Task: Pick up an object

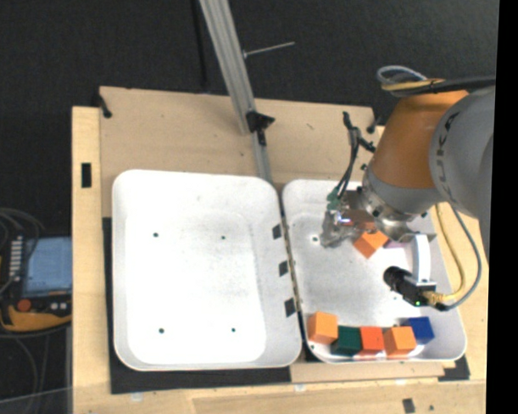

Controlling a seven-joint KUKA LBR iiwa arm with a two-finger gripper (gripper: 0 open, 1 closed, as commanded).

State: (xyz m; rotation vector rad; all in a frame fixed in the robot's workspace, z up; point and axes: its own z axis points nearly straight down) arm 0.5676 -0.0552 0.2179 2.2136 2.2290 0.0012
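My gripper point(333, 230) hangs over the back part of the right bin point(350, 281), close to the divider between the bins. An orange block point(370, 243) lies tilted just to its right, partly under the wrist; I cannot tell if the two touch. Along the right bin's front wall stands a row of blocks: an orange one point(324, 326), a green one point(348, 340), a red-orange one point(371, 338), another orange one point(399, 338) and a blue one point(420, 328).
The left bin point(193, 267) sits beside the right one. A grey metal strut point(238, 82) slants down from the back to the bins' shared edge. Cables and a black fitting point(401, 281) hang from the arm over the right bin's right side.
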